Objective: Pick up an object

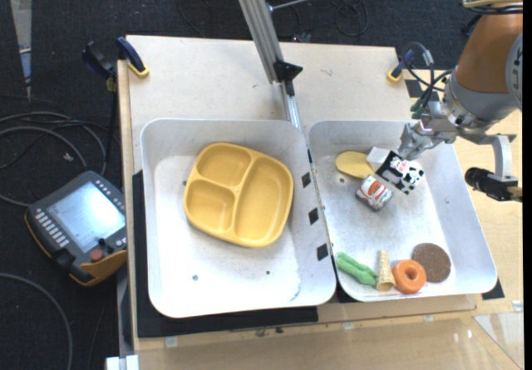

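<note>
- The tool [413,144] reaches in from the right, at the upper edge of the right bin [470,227], low over a cluster of small things.
- Whether the tool is spread or pressed together cannot be told; nothing can be seen pinched in it.
- Just below its tip lies a black-and-white spotted toy [406,174], close enough that contact cannot be ruled out. This looks like the likely pick.
- Judging by this, the task is at the approach stage: nothing is lifted yet, so grasping and raising are left.
- Beside the toy lie a small red-and-white can [375,192] and a flat yellow piece [354,164].
- Along the bin's near edge lie a green pod [357,268], a cone [383,270], an orange ring [409,275] and a brown disc [431,262].
- The left bin [166,277] holds a yellow divided plate [238,194].
- Both bins sit on the counter [208,77].
</note>
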Available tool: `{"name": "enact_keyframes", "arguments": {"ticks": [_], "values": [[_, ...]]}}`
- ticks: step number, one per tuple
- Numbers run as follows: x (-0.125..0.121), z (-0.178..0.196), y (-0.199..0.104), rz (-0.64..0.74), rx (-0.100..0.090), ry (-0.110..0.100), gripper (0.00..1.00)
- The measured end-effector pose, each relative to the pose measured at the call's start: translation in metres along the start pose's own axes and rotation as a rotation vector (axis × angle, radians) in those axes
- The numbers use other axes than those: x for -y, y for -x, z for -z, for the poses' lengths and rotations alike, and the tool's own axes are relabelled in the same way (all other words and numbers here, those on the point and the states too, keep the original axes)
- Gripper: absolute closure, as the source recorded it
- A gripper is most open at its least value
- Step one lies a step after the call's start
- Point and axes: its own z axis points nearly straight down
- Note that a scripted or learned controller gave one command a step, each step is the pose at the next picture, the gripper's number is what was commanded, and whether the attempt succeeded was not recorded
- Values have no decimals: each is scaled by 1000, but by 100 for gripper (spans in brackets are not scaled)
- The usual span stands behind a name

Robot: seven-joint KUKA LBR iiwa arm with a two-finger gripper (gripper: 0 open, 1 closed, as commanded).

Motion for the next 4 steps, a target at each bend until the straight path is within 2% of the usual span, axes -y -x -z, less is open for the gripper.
{"name": "enact_keyframes", "arguments": {"ticks": [1, 3, 4], "values": [[-2, 49, 0, 1, 0, 0, 100], [22, 57, -90, 6, -4, -8, 100], [44, 45, -140, 6, -4, -11, 100]]}}
